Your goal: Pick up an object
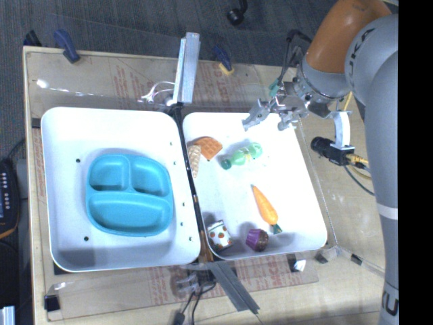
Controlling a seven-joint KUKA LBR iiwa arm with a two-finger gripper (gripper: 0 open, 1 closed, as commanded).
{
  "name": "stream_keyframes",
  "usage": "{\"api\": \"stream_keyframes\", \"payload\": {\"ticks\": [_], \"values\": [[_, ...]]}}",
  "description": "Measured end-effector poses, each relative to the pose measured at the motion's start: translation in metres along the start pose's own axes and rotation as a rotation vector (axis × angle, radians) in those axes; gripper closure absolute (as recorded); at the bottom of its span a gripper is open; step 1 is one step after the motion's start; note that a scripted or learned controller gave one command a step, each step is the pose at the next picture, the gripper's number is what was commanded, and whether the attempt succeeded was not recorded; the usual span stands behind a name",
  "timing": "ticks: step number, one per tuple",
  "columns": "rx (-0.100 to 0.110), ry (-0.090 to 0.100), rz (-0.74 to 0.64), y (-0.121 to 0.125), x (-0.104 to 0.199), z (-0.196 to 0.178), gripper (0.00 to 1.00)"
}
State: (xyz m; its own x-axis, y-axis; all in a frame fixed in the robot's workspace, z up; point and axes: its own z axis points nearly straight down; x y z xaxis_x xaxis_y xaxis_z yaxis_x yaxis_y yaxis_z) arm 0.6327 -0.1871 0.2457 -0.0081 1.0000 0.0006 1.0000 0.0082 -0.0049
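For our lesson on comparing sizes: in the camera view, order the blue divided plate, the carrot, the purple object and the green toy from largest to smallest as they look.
1. Blue divided plate, by far the largest.
2. Carrot.
3. Green toy, nearly the carrot's length, so this pair is close.
4. Purple object, smallest.

It was a robotics lab: a plywood worktop (40, 80) held with blue clamps (66, 46), two white bins (61, 124) screwed side by side, loose cables (358, 164), grey carpet and an office-chair caster (235, 13) behind.
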Motion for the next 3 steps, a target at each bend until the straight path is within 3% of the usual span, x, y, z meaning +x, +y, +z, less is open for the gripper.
{"api": "stream_keyframes", "payload": {"ticks": [1, 2, 3], "values": [[0.000, 0.000, -0.001, -0.009, -0.022, 0.154, 0.00], [0.001, 0.001, -0.005, -0.009, -0.020, 0.145, 1.00], [-0.005, -0.001, 0.005, -0.030, -0.024, 0.028, 1.00]]}}
